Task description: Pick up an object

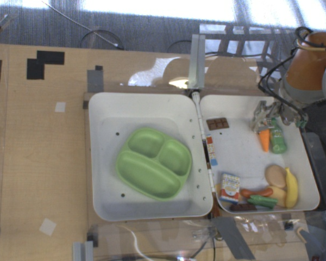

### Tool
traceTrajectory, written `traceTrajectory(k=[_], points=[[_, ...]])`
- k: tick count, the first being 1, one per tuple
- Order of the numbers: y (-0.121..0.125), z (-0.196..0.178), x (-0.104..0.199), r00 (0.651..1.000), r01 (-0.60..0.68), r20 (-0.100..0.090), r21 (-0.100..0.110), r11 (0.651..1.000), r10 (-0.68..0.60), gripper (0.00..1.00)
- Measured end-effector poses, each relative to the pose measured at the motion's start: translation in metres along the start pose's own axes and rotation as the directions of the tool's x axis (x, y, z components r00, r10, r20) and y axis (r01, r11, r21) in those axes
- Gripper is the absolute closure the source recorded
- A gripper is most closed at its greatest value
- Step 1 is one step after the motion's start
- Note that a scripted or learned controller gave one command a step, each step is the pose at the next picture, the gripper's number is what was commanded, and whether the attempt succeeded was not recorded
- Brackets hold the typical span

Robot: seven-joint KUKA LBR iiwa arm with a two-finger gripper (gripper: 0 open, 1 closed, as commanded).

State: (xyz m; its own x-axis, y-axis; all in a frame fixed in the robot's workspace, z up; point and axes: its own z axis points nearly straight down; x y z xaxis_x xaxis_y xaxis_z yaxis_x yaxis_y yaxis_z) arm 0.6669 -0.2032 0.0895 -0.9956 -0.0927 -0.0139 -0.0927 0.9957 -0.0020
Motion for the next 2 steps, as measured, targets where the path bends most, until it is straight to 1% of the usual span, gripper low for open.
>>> traceTrajectory(k=[1,2], points=[[0.042,-0.131,0.032,0.96,-0.282,0.006,0.001,0.96,0.282,1.0],[0.113,-0.149,0.099,0.923,-0.385,-0.003,0.0,0.923,0.385,1.0]])
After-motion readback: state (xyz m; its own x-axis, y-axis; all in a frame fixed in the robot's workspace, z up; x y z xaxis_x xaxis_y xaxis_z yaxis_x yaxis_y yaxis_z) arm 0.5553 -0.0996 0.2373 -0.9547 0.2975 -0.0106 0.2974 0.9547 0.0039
